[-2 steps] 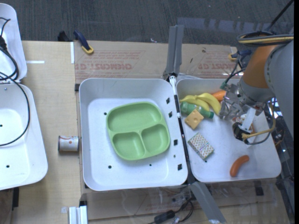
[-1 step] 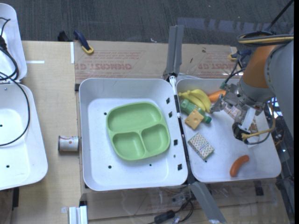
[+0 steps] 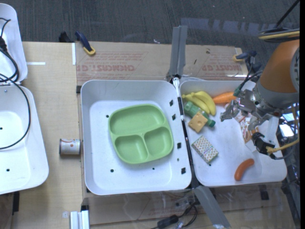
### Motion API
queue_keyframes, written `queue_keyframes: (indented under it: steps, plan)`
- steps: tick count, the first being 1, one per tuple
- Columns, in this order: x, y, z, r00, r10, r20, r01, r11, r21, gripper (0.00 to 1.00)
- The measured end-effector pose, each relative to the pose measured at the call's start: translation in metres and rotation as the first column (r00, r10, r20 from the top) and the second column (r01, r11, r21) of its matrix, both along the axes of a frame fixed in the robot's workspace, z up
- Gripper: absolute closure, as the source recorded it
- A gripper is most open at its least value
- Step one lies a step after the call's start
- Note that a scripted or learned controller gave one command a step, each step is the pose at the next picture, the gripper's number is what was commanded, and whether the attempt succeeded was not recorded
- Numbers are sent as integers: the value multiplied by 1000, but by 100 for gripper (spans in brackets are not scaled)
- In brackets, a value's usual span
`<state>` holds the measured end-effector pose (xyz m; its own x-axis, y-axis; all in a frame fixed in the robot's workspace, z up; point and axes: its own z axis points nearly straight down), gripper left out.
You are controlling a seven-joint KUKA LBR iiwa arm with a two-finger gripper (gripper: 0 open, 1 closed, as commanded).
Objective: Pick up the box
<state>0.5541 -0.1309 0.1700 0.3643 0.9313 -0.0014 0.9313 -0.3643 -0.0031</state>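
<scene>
Far left on the wooden surface (image 3: 52, 104): part of a white tub (image 3: 19, 147) with a black cable (image 3: 24, 123) looping over it. Just beside the left bin's outer wall, a small metal can (image 3: 70, 147) lying on its side. At the back edge of the surface, a blue and yellow clamp (image 3: 85, 43).

Inside the left bin (image 3: 95, 175): a green divided plate (image 3: 141, 133), lying flat near the middle, three compartments facing up, nothing in them.

Across the divider, in the right bin (image 3: 267, 173): yellow bananas (image 3: 202, 100) at the back left corner, touching a green bottle (image 3: 197, 112) lying on its side. Just in front of these, a small yellow cheese-like block (image 3: 198, 123). Nearer the front, the box (image 3: 205, 149), small, patterned in white and pale colours, lying flat and skewed on the bin floor, apart from the other things and well apart from the claw. At the back, an orange carrot (image 3: 222, 98) beside the bananas. Near the front right, an orange sausage-shaped piece (image 3: 243, 169).

Over the right part of that bin, the claw (image 3: 237, 109) on the grey arm with its orange band (image 3: 280, 70), hanging near the carrot, with nothing visibly between its fingers; cannot tell whether released or clenched. Cables around the wrist.
</scene>
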Motion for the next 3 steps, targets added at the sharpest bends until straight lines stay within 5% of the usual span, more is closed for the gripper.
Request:
queue_keyframes:
  steps: [1,2,3]
  plan:
    - [9,18,126,1000,6,2,-6,1000,-2,0]
    - [-35,64,30,1000,21,-2,-21,1000,0,0]
    - [-39,35,12,990,143,-1,-143,990,1,0]
